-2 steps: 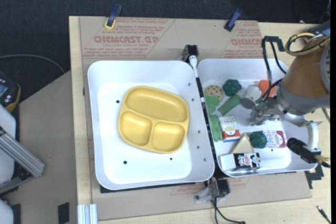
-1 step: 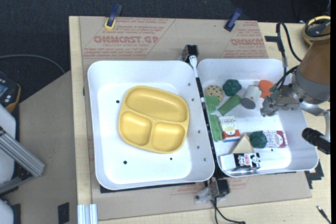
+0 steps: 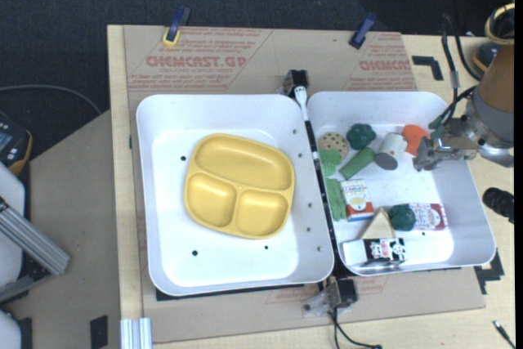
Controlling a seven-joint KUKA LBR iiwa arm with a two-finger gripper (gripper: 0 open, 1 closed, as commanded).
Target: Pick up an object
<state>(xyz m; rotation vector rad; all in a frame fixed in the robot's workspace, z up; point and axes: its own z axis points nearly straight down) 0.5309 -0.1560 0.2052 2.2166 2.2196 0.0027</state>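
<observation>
Right bin (image 3: 466, 200), upper part: gripper (image 3: 426, 157), fingers' opening cannot be told and nothing seen held; orange piece (image 3: 414, 136) just above-left of them, grey-white cylinder (image 3: 390, 151) just left, lying slantwise.

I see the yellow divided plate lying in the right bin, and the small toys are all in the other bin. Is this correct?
Not quite. In the camera view the yellow divided plate lies in the left bin, not the right one. The small toys, such as the green cylinder and the round cookie, are all in the other bin, the right bin, where the tool is.
</observation>
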